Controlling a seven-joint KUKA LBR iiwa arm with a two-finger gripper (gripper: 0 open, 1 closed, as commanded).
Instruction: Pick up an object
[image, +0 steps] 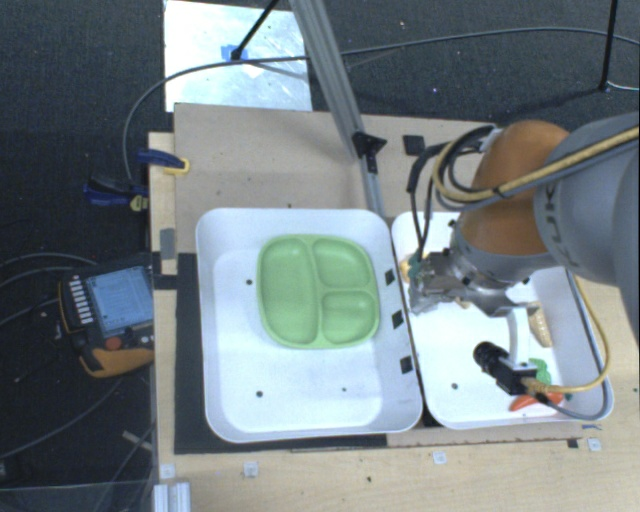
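My gripper (428, 288) is down in the right bin (450, 400), close to its left wall, with the grey and orange arm covering much of that bin. A small yellow item (408, 268) peeks out right beside the gripper's left side; whether it is touched cannot be told. Near the right bin's front right corner lie an orange object (524, 403) and a small green piece (541, 367). A beige object (540, 326) lies by the right wall, partly hidden by the arm.
The left bin (230, 380) holds a green divided plate (318, 290) in its upper middle. A slanted grey pole (340, 90) crosses above the bins at the back. A blue device (115, 305) and cables lie off the bench to the left.
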